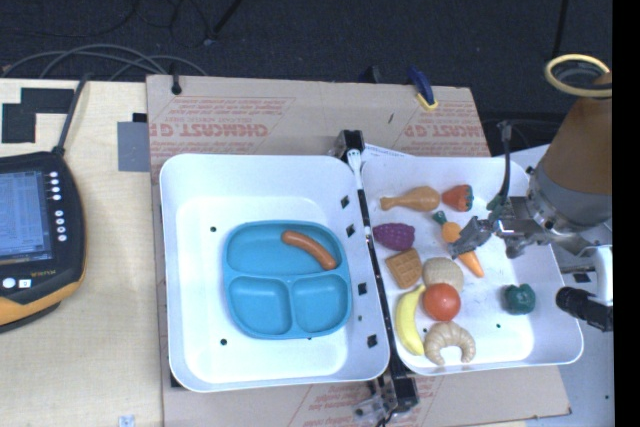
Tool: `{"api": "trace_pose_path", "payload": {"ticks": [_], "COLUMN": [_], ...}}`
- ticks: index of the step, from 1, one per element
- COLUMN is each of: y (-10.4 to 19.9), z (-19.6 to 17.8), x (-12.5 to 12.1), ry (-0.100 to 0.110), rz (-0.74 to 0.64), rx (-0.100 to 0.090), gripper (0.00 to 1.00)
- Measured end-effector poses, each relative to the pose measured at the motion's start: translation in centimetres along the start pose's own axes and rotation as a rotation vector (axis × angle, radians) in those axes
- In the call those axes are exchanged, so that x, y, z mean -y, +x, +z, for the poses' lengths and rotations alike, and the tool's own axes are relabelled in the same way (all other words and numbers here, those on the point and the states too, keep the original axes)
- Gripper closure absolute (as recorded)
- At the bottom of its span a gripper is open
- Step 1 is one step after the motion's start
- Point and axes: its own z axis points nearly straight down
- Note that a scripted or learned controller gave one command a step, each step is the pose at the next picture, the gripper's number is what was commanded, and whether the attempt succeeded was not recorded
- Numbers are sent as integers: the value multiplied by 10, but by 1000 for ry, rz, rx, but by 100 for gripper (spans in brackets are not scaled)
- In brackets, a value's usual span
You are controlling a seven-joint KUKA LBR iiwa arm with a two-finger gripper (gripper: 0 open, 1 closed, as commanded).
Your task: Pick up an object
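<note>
The right bin (545,340) holds several toy foods. A chicken drumstick (412,200) and a red pepper (457,197) lie at its far side. Nearer are purple grapes (394,236), a brown waffle (404,268), a beige potato (442,270), a red tomato (441,301), a yellow banana (406,320), a croissant (449,342) and a green piece (518,297). My gripper (474,237) is low in the bin's middle, right over an orange carrot (470,264). The gripper's body partly hides the carrot.
The left bin (190,215) holds a blue divided plate (285,300) with a sausage (309,248) in its far compartment. A pendant with a screen (30,230) lies on the bench at the left. A divider (365,255) runs between the bins.
</note>
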Motion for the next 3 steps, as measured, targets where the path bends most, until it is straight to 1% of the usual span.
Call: {"api": "trace_pose_path", "payload": {"ticks": [1,2,3], "y": [-24,-27,67], "z": [121,105,2], "x": [40,38,23], "ry": [1,-3,-11], "rz": [3,8,-11], "rx": [0,1,-2], "gripper": [0,100,100]}}
